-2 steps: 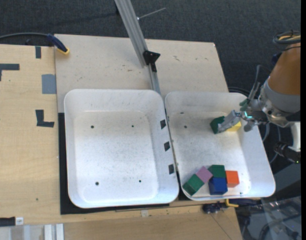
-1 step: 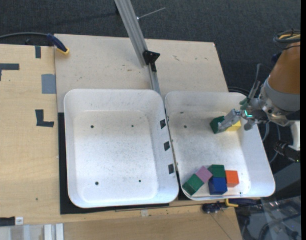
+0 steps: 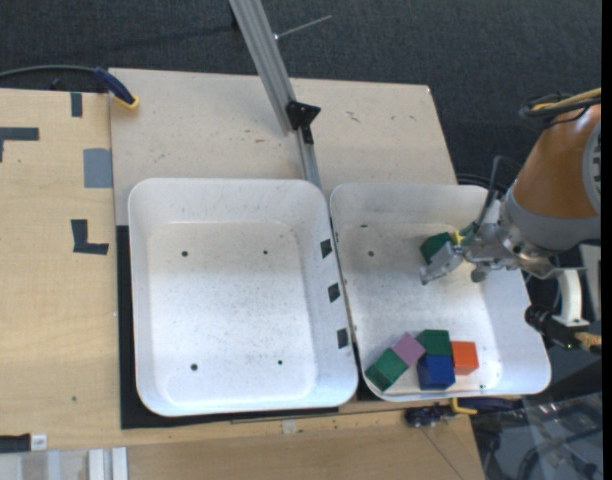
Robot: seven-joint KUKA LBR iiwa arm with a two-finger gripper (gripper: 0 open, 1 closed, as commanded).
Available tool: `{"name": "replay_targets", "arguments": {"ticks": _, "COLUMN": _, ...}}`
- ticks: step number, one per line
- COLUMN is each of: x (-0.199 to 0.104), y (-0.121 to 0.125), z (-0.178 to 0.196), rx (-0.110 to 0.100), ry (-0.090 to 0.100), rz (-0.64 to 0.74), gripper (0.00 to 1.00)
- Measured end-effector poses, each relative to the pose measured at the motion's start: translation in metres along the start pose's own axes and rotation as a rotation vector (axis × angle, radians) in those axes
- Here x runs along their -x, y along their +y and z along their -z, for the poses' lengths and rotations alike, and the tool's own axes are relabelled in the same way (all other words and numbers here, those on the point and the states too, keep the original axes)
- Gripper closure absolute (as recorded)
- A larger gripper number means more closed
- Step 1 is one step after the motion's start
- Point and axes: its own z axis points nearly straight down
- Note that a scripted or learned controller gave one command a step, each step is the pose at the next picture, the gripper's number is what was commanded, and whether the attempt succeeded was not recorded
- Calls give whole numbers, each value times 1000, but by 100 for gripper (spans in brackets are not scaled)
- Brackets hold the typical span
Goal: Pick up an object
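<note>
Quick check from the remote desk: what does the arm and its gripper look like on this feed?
The arm is a rounded grey body with a broad orange band above the wrist. Its gripper is a small grey metal two-finger unit. A thin dark cable runs along the wrist.

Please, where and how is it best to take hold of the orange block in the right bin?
Judging by its pose, grip the orange block from above, across its near and far faces. Its right side faces open floor near the bin wall, but the blue block and dark green block crowd its left, so a left-right grip would likely bump them.
</note>
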Motion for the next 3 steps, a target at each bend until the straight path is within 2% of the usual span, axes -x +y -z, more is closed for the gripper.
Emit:
{"name": "replay_targets", "arguments": {"ticks": 1, "x": 9, "y": -4, "z": -57, "rx": -1, "ry": 0, "rz": -1, "gripper": 0}}
{"name": "replay_targets", "arguments": {"ticks": 2, "x": 8, "y": -5, "z": -82, "rx": 3, "ry": -1, "rz": 0, "gripper": 0}}
{"name": "replay_targets", "arguments": {"ticks": 3, "x": 8, "y": -5, "z": -71, "rx": 3, "ry": 0, "rz": 1, "gripper": 100}}
